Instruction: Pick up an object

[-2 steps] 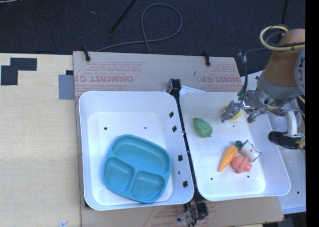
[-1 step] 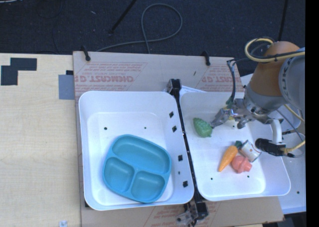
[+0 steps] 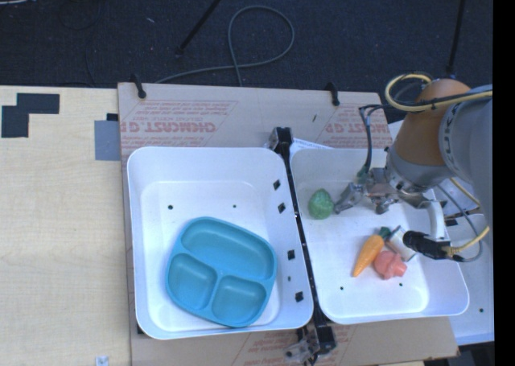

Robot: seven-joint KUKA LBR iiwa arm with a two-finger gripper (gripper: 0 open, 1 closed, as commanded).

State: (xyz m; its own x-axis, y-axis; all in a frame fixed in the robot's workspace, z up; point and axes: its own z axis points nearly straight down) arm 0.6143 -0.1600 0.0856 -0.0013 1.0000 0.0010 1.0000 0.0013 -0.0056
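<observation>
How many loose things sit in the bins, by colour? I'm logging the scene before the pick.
Blue: 1, divided tray, left bin
Green: 1, lump, right bin
Orange: 1, carrot, right bin
Pink: 1, lump, right bin
Total: 4

Red print on the cardboard sheet [image 3: 181, 121] behind the bins reads "OKMOKZT G.P" (upside down, partly unclear).

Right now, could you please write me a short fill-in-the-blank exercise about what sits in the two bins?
1. The blue divided tray lies in the ___ bin.
2. The green object lies in the ___ bin.
3. Beside the pink object lies a toy carrot coloured ___.
4. The gripper is above the ___ bin.

Missing words: left; right; orange; right
</observation>
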